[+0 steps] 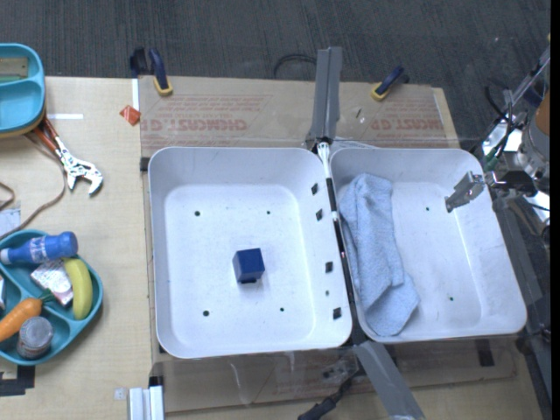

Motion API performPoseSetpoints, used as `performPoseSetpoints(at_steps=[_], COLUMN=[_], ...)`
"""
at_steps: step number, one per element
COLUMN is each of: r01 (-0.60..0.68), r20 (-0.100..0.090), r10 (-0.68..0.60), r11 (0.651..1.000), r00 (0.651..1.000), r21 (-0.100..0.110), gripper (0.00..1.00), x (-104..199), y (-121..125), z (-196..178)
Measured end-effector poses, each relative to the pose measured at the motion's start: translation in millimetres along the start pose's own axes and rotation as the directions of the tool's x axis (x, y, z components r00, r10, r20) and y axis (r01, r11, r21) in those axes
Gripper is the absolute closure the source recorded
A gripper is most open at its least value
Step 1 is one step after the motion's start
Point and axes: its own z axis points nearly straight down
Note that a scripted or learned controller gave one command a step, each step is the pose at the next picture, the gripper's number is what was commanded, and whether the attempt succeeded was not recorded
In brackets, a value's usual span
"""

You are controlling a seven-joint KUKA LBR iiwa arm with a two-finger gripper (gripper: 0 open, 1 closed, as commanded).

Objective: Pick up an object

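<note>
Blue cube (249, 265): 6 o'clock of centre in the left bin (175, 234).
Grey towel (376, 252): crumpled along the 9 o'clock side of the right bin (472, 261).
Gripper (459, 195): at 3 o'clock, over the right bin's rim; state cannot be told.

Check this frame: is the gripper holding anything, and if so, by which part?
Nothing is held. The gripper is over the right bin, apart from the towel; the blue cube sits in the left bin.

Bright, even overhead light; the two shallow white plastic bins (166, 234) glare slightly, shadows soft, focus mildly grainy.
</note>
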Motion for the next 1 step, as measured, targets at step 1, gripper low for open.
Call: performPoseSetpoints(at_steps=[1], r01=[0.065], r20=[0.002], r10=[-0.065], r11=[0.998], r00=[0.998], r21=[-0.002], gripper=[0.0], x=[-33.9], y=[34.0], z=[-96.1])
